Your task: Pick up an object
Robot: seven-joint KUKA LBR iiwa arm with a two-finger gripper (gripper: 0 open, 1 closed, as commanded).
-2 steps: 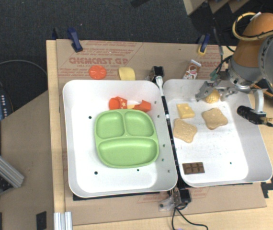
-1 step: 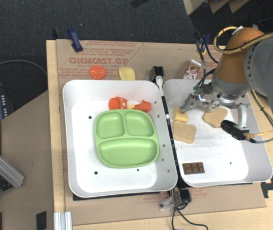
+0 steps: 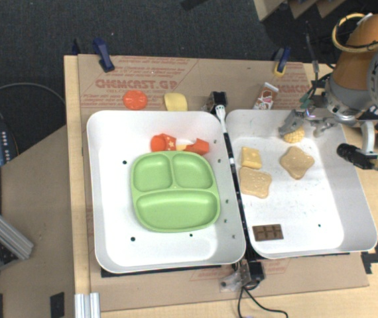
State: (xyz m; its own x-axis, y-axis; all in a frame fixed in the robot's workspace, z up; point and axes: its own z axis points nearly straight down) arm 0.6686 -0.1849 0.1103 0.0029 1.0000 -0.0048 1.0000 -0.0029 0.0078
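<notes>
Your claw [image 3: 294,127] is hanging over the far edge of the right bin [image 3: 348,224], right at a small yellow piece of food [image 3: 295,136]. You are not getting a clear look at the grip there, so you cannot tell whether it is wide, narrow, or holding anything.

Three tan pieces are lying nearby in that bin: a small cracker [image 3: 251,157], a bread slice [image 3: 255,183] just below it, and a roll [image 3: 297,162] to their right. A brown chocolate bar [image 3: 267,232] is sitting near the front edge.

In the left bin [image 3: 106,177], a green divided plate [image 3: 174,191] is sitting mid-bin, with orange and red toy food [image 3: 176,143] touching its far rim.

On the table [image 3: 79,98] behind the bins, an orange disc [image 3: 135,99], a yellow block [image 3: 175,101] and a small carton [image 3: 265,97] are resting.
</notes>
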